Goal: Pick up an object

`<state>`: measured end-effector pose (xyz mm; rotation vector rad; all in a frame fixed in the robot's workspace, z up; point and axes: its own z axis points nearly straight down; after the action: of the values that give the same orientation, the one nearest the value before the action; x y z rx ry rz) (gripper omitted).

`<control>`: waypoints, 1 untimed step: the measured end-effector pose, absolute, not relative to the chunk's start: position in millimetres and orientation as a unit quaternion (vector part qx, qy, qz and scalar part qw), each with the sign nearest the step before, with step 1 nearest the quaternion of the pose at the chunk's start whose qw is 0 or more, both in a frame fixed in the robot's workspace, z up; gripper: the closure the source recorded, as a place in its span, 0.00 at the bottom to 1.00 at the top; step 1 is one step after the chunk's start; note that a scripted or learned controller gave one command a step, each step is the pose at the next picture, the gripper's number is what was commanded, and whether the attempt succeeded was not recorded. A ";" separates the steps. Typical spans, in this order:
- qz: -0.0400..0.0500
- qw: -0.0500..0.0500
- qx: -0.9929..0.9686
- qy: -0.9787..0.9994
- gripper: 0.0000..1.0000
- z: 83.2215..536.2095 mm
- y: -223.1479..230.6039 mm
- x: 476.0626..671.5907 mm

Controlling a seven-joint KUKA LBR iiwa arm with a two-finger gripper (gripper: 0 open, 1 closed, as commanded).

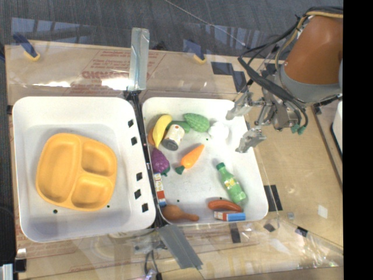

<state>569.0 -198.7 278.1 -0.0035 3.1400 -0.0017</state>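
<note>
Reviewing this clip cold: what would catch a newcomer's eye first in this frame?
Probably the yellow compartment tray, lying alone in the left bin. Next, the jumble of toy food in the right bin: a banana, a carrot, a green bottle, among others. The gripper hangs with open fingers over that bin's upper right corner, holding nothing.

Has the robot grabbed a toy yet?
Not yet. The gripper sits open over the right bin's upper right edge with nothing between its fingers. The banana, carrot and green bottle all lie in the bin. Picking one up is left.
</note>
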 end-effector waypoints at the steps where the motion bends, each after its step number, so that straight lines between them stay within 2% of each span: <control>1: 0.002 -0.006 -0.005 1.000 0.00 139.1 -188.5 593.4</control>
<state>593.4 -188.5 139.1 -0.0143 3.1537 0.0071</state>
